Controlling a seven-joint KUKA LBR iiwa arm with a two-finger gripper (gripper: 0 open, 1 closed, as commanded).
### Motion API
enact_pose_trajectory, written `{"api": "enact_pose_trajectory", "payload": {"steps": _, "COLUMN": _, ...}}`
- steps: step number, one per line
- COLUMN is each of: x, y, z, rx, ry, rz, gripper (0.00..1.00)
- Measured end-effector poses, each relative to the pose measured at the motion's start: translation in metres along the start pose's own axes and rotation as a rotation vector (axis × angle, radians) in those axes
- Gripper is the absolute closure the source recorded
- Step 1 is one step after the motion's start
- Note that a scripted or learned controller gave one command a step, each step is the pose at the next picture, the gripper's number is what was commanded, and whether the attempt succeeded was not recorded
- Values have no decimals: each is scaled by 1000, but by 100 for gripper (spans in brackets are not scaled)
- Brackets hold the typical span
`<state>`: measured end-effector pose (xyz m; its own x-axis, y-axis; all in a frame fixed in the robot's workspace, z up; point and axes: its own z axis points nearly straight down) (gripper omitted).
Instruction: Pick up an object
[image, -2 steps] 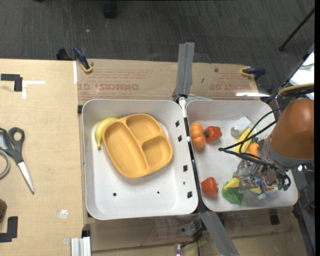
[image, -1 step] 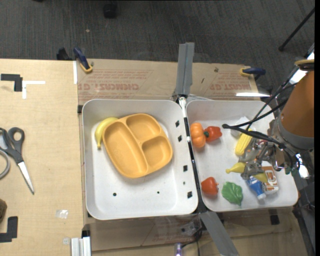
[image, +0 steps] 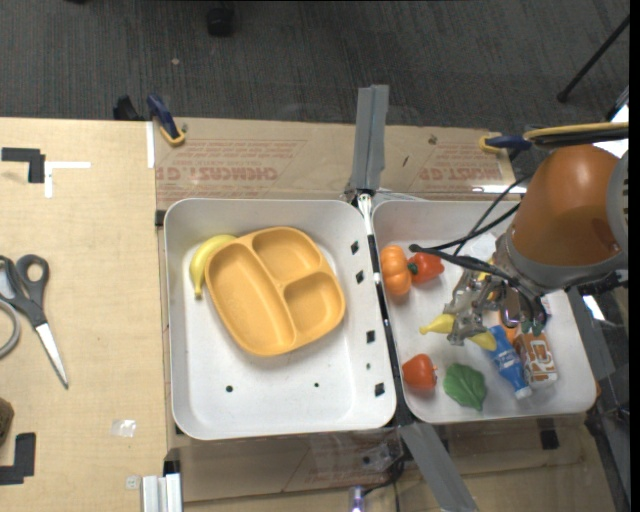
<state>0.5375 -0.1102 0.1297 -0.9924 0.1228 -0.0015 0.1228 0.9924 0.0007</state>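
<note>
Objects for picking lie loose in the right bin (image: 590, 400): a small orange pumpkin (image: 395, 272) near its far left corner, with a red pepper (image: 426, 266) just beside it, touching or nearly so. A yellow banana-like piece (image: 438, 324) sits toward the middle of the bin. Along the near edge are a red tomato-like piece (image: 419, 372) and, just beside it, a green leaf-shaped thing (image: 466, 386). Toward the near right corner a blue tube (image: 509, 364) lies at a slant, and an orange-and-white packet (image: 539, 360) lies against it.

Over the middle of that bin hangs the gripper (image: 478, 310), reaching in from the right edge under the arm's orange band (image: 568, 205). Its metal tip sits right by the yellow piece and over another bit of yellow next to the blue tube. From where I stand the wrist hardware and cables tangle the view, so I cannot tell whether the jaws are open or closed, or whether anything is between them.

The left bin (image: 190, 390) holds a yellow-orange divided plate (image: 274, 290), set at a slant near the middle, and a yellow banana (image: 207, 258) curves along the plate's far left rim, touching it.

On the tabletop by its left edge lies a pair of scissors (image: 38, 315) with grey handles.
</note>
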Motion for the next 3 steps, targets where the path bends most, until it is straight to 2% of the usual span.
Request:
{"api": "enact_pose_trajectory", "payload": {"steps": 1, "x": 56, "y": -30, "z": 38, "rx": 0, "ry": 0, "rz": 188, "gripper": 100}}
{"api": "enact_pose_trajectory", "payload": {"steps": 2, "x": 56, "y": -30, "z": 38, "rx": 1, "ry": 0, "rz": 188, "gripper": 0}}
{"api": "enact_pose_trajectory", "payload": {"steps": 3, "x": 54, "y": -30, "z": 28, "rx": 1, "ry": -4, "rz": 185, "gripper": 100}}
